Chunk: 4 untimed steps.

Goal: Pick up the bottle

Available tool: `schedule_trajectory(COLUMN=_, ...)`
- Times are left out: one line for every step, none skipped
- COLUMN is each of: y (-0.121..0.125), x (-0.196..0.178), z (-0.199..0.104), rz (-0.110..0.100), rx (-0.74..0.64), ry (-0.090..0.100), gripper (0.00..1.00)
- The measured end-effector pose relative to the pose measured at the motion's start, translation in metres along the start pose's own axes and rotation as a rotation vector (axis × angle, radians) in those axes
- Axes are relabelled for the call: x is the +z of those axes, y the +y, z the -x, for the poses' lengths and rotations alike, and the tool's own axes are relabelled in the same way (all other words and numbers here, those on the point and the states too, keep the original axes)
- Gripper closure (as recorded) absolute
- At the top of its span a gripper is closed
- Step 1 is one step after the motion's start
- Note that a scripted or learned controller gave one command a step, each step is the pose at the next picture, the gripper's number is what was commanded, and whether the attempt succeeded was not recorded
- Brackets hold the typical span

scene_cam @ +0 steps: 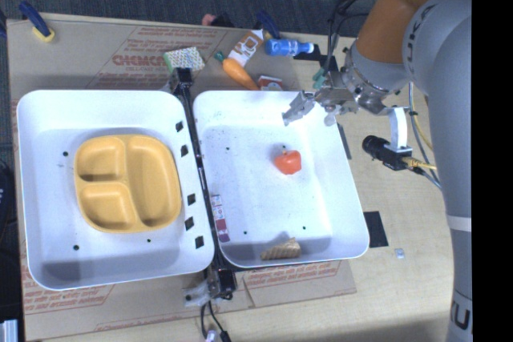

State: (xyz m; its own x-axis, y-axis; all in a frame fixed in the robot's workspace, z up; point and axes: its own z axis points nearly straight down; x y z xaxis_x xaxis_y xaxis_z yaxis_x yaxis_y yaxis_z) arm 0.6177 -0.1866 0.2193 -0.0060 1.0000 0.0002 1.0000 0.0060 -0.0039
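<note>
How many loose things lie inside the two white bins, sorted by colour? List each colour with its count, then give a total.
Yellow: 1, the divided tray in the left bin
Red: 1, the small round item in the right bin
Tan: 1, the cone-shaped piece at the right bin's near edge
Total: 3

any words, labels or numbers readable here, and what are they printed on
Nothing here can be read for certain.
Red print on the cardboard sheet under the bins: blurred, unreadable.
Label on the white-and-orange bottle behind the right bin: too small to read.
Blue bottle beside it: no legible text.
Small red-and-white sticker near the seam between the bins: too small to read.
</note>
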Motion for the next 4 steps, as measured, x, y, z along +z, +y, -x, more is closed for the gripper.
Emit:
schedule_trajectory(y=0.0, x=-0.01, z=-0.001, rz=-0.002, rx=-0.005, ry=0.001, gripper=1.0)
schedule_trajectory(y=-0.064, x=-0.041, z=0.024, rz=0.0, rx=-0.14, ry=0.0, gripper=1.0)
schedule_trajectory(y=-0.117, x=-0.035, z=0.024, rz=0.001, rx=-0.17, ry=0.0, gripper=1.0)
schedule_trajectory(y=-0.142, x=0.033, z=0.023, rz=0.0, rx=-0.2, ry=0.001, gripper=1.0)
